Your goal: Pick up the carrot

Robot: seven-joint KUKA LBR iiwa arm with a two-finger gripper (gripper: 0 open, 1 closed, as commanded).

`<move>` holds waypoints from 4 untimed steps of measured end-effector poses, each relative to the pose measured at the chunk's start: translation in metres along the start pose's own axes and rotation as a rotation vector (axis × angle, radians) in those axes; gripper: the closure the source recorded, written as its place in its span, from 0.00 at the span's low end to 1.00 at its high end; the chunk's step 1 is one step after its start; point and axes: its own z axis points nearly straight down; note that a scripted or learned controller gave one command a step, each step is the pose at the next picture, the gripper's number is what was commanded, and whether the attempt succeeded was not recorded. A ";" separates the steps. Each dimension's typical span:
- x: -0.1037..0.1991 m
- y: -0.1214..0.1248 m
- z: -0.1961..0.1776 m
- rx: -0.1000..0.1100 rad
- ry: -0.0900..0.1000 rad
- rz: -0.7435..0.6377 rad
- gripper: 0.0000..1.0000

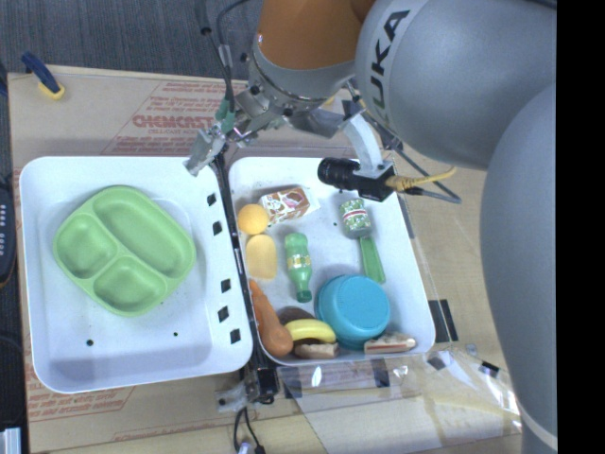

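Cardboard sheeting covers the bench (151, 121) under two white bins: left bin (38, 282) w/ a green divided plate (123, 249), right bin (416, 282) crowded w/ toy food. My hand (210, 145) sits over the top of the divider between the bins, up at the far rim; can't tell whether it's parted or closed from this angle, and nothing visibly in it.

Carrot (269, 324) lies in the right bin's near-left corner, tight along the left wall, angled, w/ the banana (312, 331) touching its lower end and a yellow piece (261, 256) just above its top. Blue bowl (354, 310) close on the right.

So I judge I'm at the approach step, nothing picked yet. Next move: travel along the divider toward the near end, line up across the carrot's narrow width, come down on its mid section. Wall side is cramped, banana could get nudged, so precise placement needed.
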 end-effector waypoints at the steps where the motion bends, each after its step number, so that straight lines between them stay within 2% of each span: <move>1: 0.001 -0.046 -0.041 0.001 0.002 -0.028 0.00; 2: -0.066 -0.077 -0.137 -0.001 -0.003 -0.076 0.00; 3: -0.062 -0.074 -0.145 0.004 0.001 -0.091 1.00; 4: -0.002 -0.106 0.024 0.019 0.012 -0.106 1.00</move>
